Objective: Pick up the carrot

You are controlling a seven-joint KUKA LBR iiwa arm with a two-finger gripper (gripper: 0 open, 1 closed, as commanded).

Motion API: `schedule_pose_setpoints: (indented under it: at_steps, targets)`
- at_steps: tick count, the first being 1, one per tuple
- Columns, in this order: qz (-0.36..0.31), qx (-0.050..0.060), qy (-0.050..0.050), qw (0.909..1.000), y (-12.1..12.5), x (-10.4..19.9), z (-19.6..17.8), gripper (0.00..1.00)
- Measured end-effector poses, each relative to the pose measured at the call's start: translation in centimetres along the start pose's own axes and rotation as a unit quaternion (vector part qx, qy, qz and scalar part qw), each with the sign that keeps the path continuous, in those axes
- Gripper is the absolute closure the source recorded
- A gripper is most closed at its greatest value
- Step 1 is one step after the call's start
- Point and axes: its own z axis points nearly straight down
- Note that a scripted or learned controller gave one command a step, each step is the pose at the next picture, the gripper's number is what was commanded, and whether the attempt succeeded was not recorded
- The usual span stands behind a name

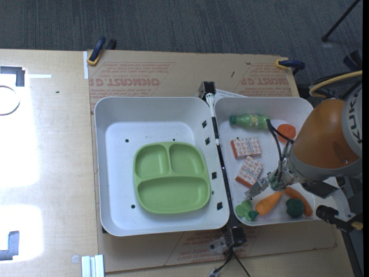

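Observation:
The carrot [268, 202] is orange with a green leafy top [248, 212]. It lies slanted near the front edge of the right bin [300, 105]. My gripper [271, 183] hangs just above and behind the carrot's thick end, under the orange-banded wrist [323, 138]. It is open, with nothing seen between its fingers.
The right bin also holds a green bottle [249, 120], an orange piece [286, 132], two red-and-white boxes [246, 148] [249, 171], and a second orange and green toy vegetable [296, 203] right of the carrot. The left bin [115, 154] holds a green divided plate [171, 178].

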Motion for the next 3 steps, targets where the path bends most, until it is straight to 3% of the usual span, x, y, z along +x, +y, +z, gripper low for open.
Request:
schedule_pose_setpoints:
  at_steps: [1, 2, 3]
  targets:
    - [-0.189, 0.000, 0.000, 0.9820, 0.2, 0.4, 0.0, 0.00]
    - [-0.187, -0.002, -0.001, 0.9823, 0.3, 0.3, -1.0, 1.00]
    - [-0.053, -0.001, -0.001, 0.9986, -0.3, -0.9, -6.8, 1.00]
